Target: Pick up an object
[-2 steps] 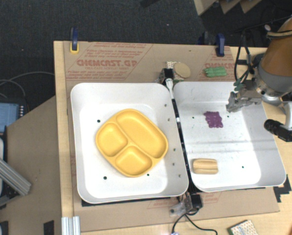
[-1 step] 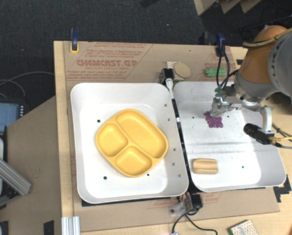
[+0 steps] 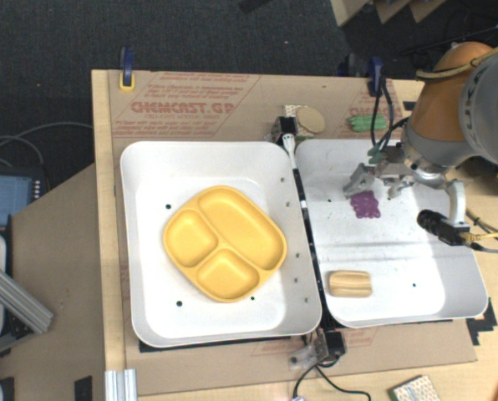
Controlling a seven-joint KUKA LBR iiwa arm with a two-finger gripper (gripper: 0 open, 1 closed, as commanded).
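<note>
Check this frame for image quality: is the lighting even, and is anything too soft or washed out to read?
Camera view: lighting is even and diffuse, with faint shadows under the yellow tray and tan block; the white bins run bright but keep their edges; the gripper above the purple object is soft, so its fingers are hard to read.

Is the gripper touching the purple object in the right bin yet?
Cannot tell. In the camera view the gripper sits right above the purple object, overlapping its top edge, with no plain contact or gap.

"CHEMCAST GP" on brown board (image 3: pixel 182 98)
</note>
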